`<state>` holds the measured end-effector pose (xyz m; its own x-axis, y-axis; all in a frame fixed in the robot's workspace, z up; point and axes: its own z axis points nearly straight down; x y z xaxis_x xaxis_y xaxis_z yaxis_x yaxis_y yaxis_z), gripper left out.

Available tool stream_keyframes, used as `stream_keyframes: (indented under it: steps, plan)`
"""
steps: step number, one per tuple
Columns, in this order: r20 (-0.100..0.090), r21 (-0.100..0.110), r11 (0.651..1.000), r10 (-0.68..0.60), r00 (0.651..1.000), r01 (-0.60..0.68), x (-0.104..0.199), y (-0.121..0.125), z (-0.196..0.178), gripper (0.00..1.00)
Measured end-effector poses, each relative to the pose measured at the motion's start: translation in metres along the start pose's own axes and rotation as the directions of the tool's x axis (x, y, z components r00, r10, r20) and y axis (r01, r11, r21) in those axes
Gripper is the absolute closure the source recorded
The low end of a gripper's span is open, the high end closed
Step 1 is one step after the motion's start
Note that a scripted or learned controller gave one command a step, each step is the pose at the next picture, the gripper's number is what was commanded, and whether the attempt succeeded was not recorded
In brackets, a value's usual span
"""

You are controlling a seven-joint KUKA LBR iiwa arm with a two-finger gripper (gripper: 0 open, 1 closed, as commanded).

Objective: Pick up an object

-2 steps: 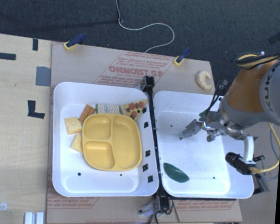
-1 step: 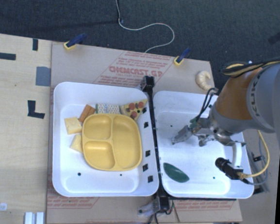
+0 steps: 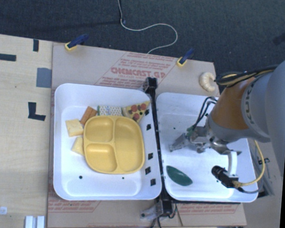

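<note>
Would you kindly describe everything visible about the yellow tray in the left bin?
The yellow tray looks like matte plastic, a rounded square split into three compartments. It lies flat, slightly turned, in the middle of the left bin. Small flat pieces poke out from under its left and upper edges. The gripper is apart from it.

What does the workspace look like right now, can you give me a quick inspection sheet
Surface: two white bins, left bin and right bin, on a cardboard sheet held by clamps.
Job's things: dark green object on the right bin floor, apart from the gripper.
Clutter: yellow divided plate in the left bin, over several small food-like pieces.
Grippers: gripper low in the right bin, nothing seen between its fingers.
Cables: thin white cable behind the bench.
Surroundings: dark carpet; pale object beyond the right bin.
</note>
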<state>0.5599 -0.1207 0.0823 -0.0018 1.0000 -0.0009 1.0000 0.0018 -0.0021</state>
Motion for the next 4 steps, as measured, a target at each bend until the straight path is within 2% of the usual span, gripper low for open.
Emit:
stream_keyframes:
  steps: [1, 2, 3, 4]
  plan:
    - [0.000, -0.002, 1.000, 0.000, 1.000, 0.000, 0.000, 0.000, -0.013, 1.00]
    - [-0.001, -0.004, 1.000, 0.002, 1.000, -0.002, -0.002, -0.007, -0.072, 1.00]
    - [0.000, -0.006, 1.000, 0.000, 1.000, 0.000, -0.001, 0.000, -0.132, 1.00]
    - [-0.001, -0.002, 1.000, 0.000, 1.000, 0.000, 0.000, 0.001, -0.142, 1.00]
